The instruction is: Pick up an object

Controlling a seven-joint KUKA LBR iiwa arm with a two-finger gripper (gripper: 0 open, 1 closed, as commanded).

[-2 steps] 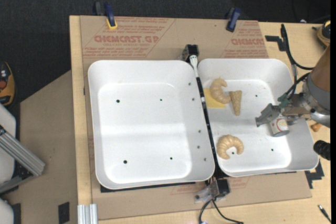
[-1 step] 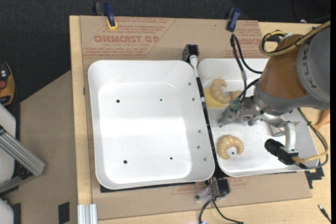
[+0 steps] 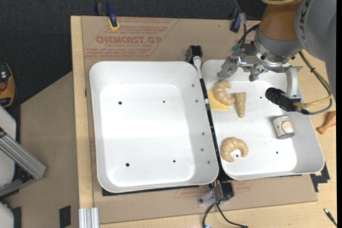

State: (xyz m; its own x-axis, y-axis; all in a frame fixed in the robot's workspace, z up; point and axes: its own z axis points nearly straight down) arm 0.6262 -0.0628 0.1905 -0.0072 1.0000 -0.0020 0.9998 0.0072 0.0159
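Observation:
My gripper (image 3: 240, 69) hangs over the far left part of the right bin (image 3: 304, 155), its fingers spread open with nothing between them. Just below its left finger (image 3: 227, 68) lies a tan croissant (image 3: 223, 92), resting partly on a yellow wedge (image 3: 215, 101). A small beige cone (image 3: 240, 103) lies right beside them. Nearer the front of the same bin sits a second croissant (image 3: 234, 148). A small grey can with a red and white label (image 3: 283, 126) lies on its side toward the right.
The left bin (image 3: 101, 115) sits alongside, the two rims meeting in the middle. Both rest on a brown board (image 3: 133, 34) held by clamps at its far edge. The arm comes in from the upper right.

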